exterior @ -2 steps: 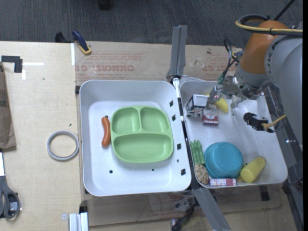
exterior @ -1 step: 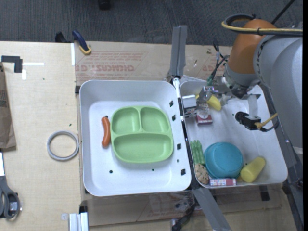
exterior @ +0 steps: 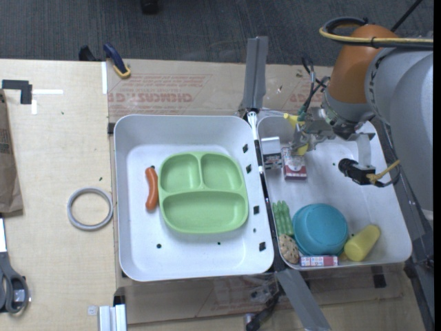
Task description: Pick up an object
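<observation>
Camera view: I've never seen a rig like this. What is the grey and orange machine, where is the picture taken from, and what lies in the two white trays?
It is a robot arm reaching in from the right, filmed by one fixed camera above the bench. Its tool hangs just over a small red and white box in the right bin; I cannot tell whether it grips it. That bin also holds a blue bowl and a yellow bottle. The left bin holds a green divided plate with an orange sausage beside it.
</observation>
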`<state>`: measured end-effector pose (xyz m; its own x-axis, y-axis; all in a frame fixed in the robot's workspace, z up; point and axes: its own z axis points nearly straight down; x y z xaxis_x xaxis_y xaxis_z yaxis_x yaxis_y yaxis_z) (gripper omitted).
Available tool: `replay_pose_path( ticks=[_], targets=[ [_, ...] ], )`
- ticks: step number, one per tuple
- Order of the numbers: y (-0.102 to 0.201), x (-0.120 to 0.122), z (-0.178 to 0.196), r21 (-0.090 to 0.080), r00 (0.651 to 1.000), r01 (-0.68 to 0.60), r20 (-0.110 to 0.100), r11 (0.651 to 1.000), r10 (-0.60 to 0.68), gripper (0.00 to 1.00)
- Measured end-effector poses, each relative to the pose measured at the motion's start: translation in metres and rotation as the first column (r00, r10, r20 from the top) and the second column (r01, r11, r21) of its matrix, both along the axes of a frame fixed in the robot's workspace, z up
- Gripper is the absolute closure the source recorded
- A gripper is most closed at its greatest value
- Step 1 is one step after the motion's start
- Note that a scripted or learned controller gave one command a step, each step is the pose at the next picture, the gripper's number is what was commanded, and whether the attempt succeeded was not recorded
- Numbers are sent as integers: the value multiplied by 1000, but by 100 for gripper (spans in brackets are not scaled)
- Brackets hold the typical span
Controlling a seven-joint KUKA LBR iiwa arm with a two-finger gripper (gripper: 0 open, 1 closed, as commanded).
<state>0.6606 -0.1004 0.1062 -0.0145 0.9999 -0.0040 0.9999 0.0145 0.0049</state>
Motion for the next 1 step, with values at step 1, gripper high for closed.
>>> replay_pose_path(
  ticks=[1],
  targets=[
    [45, -2, 105, 2, 999, 50, -6, 999, -50, 100]
  ],
)
